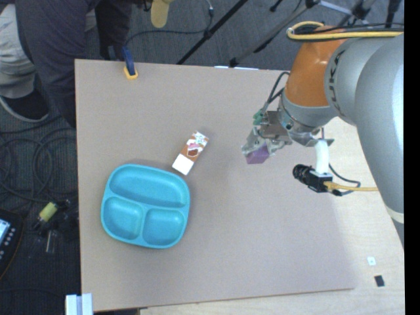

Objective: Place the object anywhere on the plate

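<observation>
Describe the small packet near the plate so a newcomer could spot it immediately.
Start at the blue plate at the lower left of the tan board. Just off its upper right rim lies the packet, a slim white box set on a slant. Its red and brown print distinguishes it from the purple block at the gripper.

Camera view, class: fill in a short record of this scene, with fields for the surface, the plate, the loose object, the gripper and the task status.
surface: tan board
plate: blue plate with three compartments, nothing in any of them, lower left of the board
loose object: small white packet with a brown and red print, lying just beyond the plate's upper right rim
gripper: gripper right of centre, with a small purple block at its tip
task status: nothing on the plate yet
</observation>
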Action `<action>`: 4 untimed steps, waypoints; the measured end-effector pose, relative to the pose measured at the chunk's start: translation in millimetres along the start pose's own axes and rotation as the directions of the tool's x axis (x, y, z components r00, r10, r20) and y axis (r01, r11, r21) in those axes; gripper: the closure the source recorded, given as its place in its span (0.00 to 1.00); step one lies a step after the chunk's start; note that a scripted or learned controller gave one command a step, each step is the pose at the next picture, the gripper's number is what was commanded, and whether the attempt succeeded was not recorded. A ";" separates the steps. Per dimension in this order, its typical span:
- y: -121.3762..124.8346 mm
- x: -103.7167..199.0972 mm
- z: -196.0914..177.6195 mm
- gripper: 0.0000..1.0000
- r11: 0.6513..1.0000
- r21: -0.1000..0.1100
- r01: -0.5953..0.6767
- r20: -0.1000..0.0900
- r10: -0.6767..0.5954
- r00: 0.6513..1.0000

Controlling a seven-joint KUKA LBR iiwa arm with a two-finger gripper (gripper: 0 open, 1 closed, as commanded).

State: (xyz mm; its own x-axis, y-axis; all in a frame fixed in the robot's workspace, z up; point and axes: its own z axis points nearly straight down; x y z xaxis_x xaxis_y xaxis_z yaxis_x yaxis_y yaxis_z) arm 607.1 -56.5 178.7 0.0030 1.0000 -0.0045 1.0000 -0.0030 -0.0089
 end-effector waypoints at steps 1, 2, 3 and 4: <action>60.4 56.9 0.0 1.00 0.997 0.000 0.083 -0.001 -0.083 0.997; 60.8 47.8 -44.2 1.00 0.977 -0.002 0.215 0.000 -0.215 0.977; 38.5 119.8 0.3 1.00 0.992 0.001 0.125 -0.003 -0.125 0.992; -46.2 168.1 65.6 1.00 0.987 0.002 0.158 -0.004 -0.158 0.987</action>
State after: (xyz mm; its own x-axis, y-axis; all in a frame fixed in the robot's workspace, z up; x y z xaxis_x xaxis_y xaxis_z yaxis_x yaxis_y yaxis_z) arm 560.8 111.4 112.7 -0.1548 0.9879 0.0010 0.9879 0.1548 -0.0114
